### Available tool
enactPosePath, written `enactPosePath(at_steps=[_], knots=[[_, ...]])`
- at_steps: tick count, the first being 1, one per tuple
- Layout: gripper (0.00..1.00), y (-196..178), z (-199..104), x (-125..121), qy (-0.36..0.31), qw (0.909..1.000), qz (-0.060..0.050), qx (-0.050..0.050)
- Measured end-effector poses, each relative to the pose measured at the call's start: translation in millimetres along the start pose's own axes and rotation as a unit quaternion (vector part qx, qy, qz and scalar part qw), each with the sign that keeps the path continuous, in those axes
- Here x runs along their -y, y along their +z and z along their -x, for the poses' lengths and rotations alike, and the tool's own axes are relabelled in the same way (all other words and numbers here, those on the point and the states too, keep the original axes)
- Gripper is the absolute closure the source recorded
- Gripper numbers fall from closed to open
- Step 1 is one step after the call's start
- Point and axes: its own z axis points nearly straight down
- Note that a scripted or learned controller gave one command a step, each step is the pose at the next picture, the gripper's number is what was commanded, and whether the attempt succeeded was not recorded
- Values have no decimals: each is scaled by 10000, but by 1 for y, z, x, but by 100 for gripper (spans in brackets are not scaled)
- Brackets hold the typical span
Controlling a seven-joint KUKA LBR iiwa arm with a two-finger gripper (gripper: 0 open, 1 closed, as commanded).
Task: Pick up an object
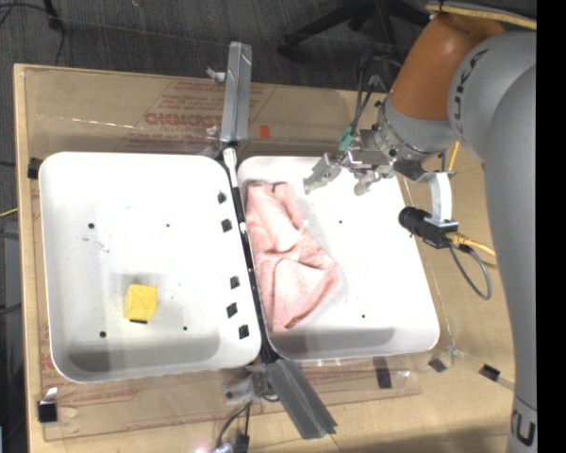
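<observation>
A crumpled pink cloth [285,258] lies along the left side of the right bin [396,281], against the divider. A small yellow block [141,302] rests in the left bin [94,206], toward its front. My gripper [340,181] hangs over the back edge of the right bin, just right of the cloth's top end. Its two fingers are spread apart, open, with nothing between them.
A grey metal bar [236,92] runs back from the divider between the bins, and another sticks out at the front [297,399]. A black cable and plug [429,225] hang off the wrist over the right bin's right rim.
</observation>
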Motion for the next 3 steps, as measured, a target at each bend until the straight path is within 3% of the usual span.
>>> enactPosePath(at_steps=[1, 2, 3], knots=[[0, 141, -16, 33, 712, 9975, 11, -1], [100, 132, -17, 33, 692, 9976, -3, -2], [100, 41, -81, -13, 2441, 9697, 2, -5]])
